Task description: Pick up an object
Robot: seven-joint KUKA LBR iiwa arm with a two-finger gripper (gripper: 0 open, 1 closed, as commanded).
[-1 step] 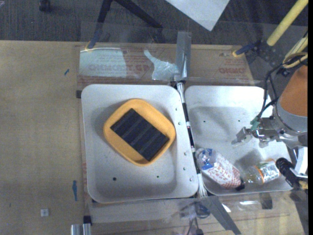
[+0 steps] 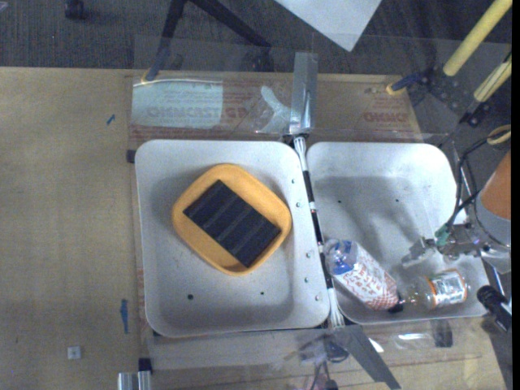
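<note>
Overhead, the bench [image 2: 57,218] carries two shallow white bins set side by side, their inner rims touching along the middle. Lying in the left bin [image 2: 158,287] is a rounded orange-yellow object [image 2: 188,238] with a dark ribbed panel on its top face; it sits tilted relative to the bin's sides, roughly in the middle and a little toward the far edge. Toward the near edge of the right bin [image 2: 382,169] lie two things. A crumpled packet [image 2: 363,279] in white and red, with a blue and clear end, lies near the dividing rim and points slantwise toward the near right. Just beside its lower end is a small clear bottle [image 2: 445,289] with an orange and white label, on its side at the bin's near right corner. The arm enters from the right, its grey and orange body cut off by the picture's edge, with dark cables looping above it. The gripper [image 2: 424,253] hangs low over the right bin, just above the bottle and to the right of the packet. Its tip is small and blurred, so I cannot tell how it is set, and nothing can be seen held in it.
</note>
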